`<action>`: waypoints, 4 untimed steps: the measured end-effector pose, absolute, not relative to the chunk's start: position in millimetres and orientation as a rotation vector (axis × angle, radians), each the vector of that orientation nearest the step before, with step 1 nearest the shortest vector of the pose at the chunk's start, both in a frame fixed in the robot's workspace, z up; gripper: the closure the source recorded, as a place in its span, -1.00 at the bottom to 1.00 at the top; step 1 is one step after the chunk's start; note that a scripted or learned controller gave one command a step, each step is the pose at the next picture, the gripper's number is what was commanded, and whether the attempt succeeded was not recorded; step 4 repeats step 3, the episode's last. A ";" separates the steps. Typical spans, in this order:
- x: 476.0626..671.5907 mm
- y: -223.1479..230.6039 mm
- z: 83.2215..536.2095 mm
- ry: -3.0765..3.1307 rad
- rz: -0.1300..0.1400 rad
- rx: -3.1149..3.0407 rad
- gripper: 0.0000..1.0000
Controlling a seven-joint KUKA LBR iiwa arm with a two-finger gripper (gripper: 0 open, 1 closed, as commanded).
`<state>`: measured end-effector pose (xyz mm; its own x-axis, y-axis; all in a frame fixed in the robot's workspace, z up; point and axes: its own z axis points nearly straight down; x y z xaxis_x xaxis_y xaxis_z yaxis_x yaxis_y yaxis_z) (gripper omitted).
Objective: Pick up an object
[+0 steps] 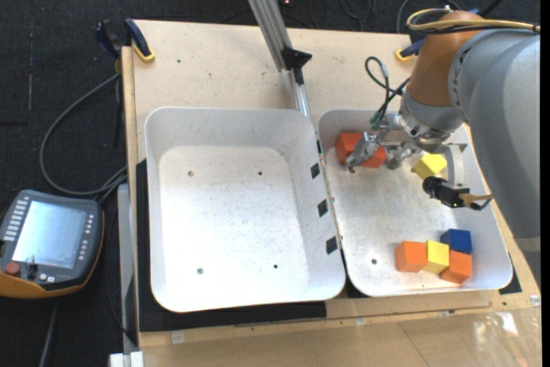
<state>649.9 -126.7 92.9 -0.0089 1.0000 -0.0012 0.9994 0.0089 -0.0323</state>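
In the right bin (378, 275), an orange-red block (347, 143) lies near the far left corner. My gripper (366, 154) is down right over this block, covering its right part, and a bit of orange shows on the gripper's other side. A yellow block (430, 165) sits just right of the gripper, partly under the wrist. Along the near right side stands a cluster: an orange block (411, 256), a yellow block (437, 254), a blue block (457, 239) and another orange block (459, 268).
The left bin (163, 185) sits beside the right one, the two sharing a raised middle rim (325, 193). A slanted metal bar (262, 0) reaches in from the top. A teach pendant (47, 241) lies off the bench at the left.
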 end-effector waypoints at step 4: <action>588.5 15.5 194.5 -2.226 0.002 -2.208 1.00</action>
